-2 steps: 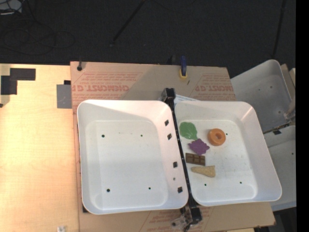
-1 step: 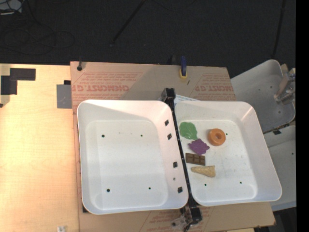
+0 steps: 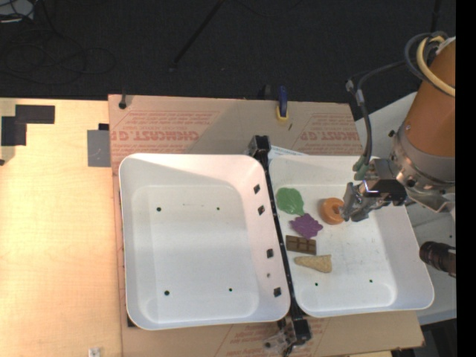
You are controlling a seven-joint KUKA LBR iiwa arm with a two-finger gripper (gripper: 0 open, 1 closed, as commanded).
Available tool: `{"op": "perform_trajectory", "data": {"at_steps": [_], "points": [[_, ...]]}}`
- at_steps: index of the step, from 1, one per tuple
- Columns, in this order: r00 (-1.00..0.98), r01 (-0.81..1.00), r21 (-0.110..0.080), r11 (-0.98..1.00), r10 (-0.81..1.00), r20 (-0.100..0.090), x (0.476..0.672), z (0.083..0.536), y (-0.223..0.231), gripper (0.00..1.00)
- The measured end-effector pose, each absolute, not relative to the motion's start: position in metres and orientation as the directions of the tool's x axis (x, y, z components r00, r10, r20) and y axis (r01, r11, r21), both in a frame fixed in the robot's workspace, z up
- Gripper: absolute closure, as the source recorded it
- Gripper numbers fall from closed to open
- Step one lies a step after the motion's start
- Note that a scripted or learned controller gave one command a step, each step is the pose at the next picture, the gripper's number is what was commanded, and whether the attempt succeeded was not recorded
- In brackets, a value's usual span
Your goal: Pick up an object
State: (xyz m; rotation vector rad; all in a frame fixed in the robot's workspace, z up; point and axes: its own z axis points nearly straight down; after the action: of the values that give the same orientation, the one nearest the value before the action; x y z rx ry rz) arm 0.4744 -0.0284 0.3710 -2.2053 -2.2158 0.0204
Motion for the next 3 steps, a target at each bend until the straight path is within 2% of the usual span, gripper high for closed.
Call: {"op": "perform_trajectory", "data": {"at_steps": [1,2,3], "points": [[-0.002,1.000,0.000,0.002,1.000,0.000,0.480,0.433,0.002,1.00],[-0.001,1.000,-0.014,0.001,1.000,0.000,0.474,0.271,0.017,1.00],[0.011,1.000,-0.006,-0.011,1.000,-0.002,0.474,0.261,-0.104,1.00]]}}
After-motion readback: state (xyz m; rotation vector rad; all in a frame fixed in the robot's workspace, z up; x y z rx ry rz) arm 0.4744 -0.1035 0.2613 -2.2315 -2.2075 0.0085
